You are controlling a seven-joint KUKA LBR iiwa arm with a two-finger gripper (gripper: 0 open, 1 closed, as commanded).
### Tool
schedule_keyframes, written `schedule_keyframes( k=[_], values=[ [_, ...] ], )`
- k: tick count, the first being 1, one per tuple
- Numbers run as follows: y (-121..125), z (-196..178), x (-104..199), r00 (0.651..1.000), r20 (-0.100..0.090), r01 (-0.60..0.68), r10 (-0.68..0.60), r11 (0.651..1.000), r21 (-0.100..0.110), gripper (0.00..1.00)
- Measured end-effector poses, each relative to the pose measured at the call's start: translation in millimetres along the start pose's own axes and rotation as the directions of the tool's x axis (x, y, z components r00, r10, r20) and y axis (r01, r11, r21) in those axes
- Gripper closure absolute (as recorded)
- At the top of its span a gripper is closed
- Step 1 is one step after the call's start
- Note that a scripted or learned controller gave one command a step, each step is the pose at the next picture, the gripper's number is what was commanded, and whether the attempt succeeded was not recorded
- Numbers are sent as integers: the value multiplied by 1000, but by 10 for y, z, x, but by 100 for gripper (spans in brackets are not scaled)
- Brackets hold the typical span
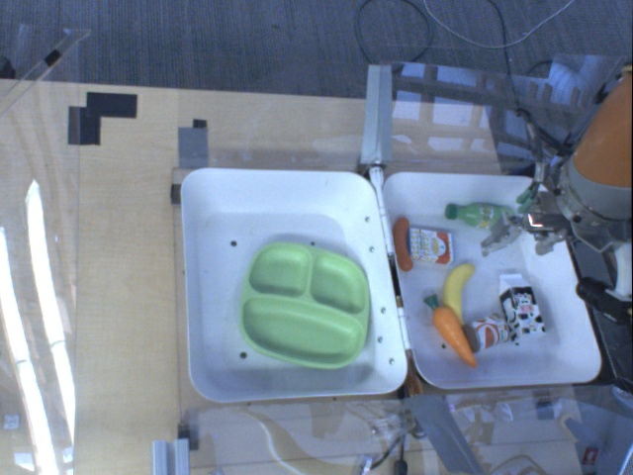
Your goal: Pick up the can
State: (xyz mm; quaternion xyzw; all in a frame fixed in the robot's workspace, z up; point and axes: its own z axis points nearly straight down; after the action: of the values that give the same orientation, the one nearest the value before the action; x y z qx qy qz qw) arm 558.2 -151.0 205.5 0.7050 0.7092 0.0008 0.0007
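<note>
At the near edge of the right bin lies the can, on its side, its dark end turned toward the carrot and touching or nearly touching it. The carrot points its tip at the near rim, green top away. Just beside the can, toward the right wall, stands a small black-and-white carton. A banana curves just beyond the carrot's top.

In the left bin sits a green divided plate — one long compartment near, two smaller ones behind it.

Farther back in the right bin, a small box with a red-and-white label lies beside a sausage, which runs along the wall shared by the two bins. Beyond them a green bottle lies on its side near the far rim.

The gripper hangs over the far right part of that bin, near the bottle's end and well apart from the can — its two fingers are spread apart, with nothing between them. The grey arm with its orange band comes in from the right.
</note>
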Motion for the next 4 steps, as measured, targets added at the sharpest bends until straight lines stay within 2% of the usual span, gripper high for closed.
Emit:
schedule_keyframes(
  k=[1,2,3,4],
  values=[
    [-372,-1730,520,1000,2,-6,6,1000,-5,0],
    [210,-440,325,998,1,62,-62,998,0,0],
    [128,-224,357,955,2,296,-296,955,-3,0],
    [541,1032,-413,938,1,346,-346,938,-1,0]
  ],
)
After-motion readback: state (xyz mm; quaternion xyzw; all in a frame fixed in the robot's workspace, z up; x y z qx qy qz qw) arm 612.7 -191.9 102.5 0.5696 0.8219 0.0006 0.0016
